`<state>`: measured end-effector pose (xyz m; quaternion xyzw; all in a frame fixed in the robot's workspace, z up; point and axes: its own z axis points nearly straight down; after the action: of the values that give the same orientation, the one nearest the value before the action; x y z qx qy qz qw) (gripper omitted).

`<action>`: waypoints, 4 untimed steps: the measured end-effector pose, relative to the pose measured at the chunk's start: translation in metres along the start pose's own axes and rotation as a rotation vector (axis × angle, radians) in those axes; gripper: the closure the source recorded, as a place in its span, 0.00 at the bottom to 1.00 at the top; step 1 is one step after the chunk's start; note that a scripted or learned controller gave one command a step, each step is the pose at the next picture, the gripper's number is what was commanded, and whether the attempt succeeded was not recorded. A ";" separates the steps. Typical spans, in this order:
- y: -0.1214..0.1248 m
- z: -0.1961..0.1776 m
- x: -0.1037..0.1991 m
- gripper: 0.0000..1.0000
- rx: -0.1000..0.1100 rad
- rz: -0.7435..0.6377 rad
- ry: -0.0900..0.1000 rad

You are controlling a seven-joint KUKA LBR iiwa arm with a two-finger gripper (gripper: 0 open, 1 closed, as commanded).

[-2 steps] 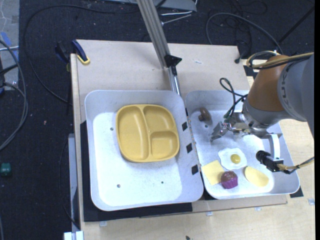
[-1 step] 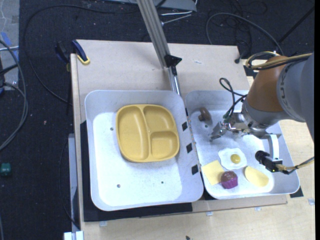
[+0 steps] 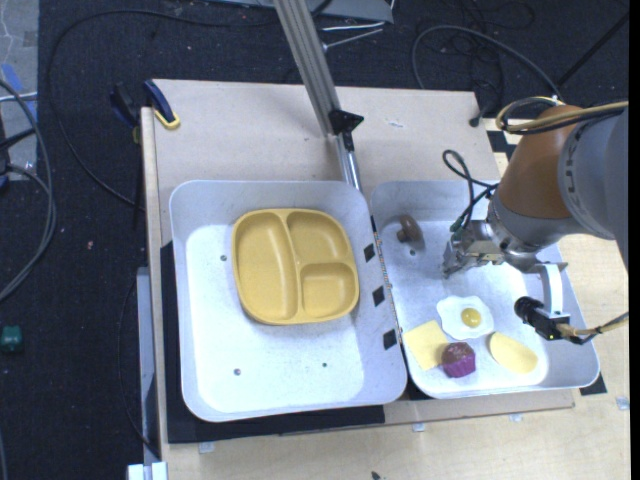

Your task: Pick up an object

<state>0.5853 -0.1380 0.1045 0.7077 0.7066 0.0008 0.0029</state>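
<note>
White right bin [image 3: 570, 373] holds a fried egg toy [image 3: 466, 317]; we see the gripper [image 3: 458, 260] just above it, nothing lifted yet. Whether its fingers are open, we cannot tell.

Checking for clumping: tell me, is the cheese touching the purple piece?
Touching. The camera view shows the cheese lying with its right edge against the purple piece, with no white bin floor between them.

I'm reading no text, labels, brands or nos. anywhere; nothing legible on my bins, the bench or my arm.
</note>
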 end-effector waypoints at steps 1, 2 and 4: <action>0.004 -0.050 0.010 1.00 0.001 -0.005 0.002; -0.002 -0.100 0.017 1.00 0.001 -0.005 0.002; 0.000 -0.161 0.058 1.00 0.006 -0.008 0.004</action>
<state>0.5841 -0.0791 0.2658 0.7047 0.7095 0.0002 -0.0004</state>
